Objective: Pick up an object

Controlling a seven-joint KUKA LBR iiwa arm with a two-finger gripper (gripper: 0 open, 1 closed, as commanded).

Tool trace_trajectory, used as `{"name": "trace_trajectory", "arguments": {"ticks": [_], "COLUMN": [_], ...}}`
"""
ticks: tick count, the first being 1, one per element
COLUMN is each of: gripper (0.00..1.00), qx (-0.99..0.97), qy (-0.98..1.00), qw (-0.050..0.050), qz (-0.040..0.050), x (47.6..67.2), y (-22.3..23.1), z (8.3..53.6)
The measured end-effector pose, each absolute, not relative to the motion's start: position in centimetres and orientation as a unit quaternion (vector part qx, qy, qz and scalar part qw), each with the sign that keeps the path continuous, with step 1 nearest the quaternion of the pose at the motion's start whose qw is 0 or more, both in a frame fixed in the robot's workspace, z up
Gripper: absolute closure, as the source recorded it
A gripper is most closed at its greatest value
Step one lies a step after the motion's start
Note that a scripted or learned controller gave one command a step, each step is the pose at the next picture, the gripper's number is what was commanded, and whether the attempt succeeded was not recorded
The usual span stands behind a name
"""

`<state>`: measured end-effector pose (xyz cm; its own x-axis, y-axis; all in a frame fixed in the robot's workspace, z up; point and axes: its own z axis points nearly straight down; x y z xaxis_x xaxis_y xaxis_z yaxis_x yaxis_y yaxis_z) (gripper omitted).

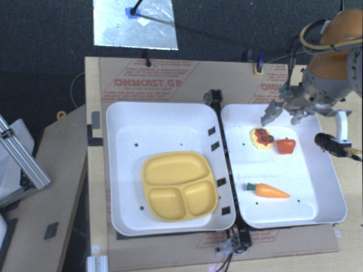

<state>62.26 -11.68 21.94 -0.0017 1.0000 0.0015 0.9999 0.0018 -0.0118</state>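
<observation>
In the right bin (317, 208) lie three small items: a round yellow piece with red topping (262, 139), a red pepper-like piece (286, 145) just to its right, and an orange carrot (270, 191) nearer the front. My gripper (283, 113) hangs over the bin's far edge, above and slightly behind the yellow piece and the red piece. Its two grey fingers (269, 114) are spread apart with nothing between them.
The left bin (125, 152) bears a yellow divided plate (178, 185). Black clips line the seam between the bins. A silver sheet (133, 16) lies beyond the bench at the back. The grey and orange arm (334, 50) reaches in from the upper right.
</observation>
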Motion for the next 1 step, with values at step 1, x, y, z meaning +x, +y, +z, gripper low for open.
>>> {"name": "trace_trajectory", "arguments": {"ticks": [1], "gripper": [0.00], "qx": [-0.706], "qy": [-0.708], "qw": [-0.001], "qz": [-0.0006], "x": [62.51], "y": [-11.65], "z": [22.75]}}
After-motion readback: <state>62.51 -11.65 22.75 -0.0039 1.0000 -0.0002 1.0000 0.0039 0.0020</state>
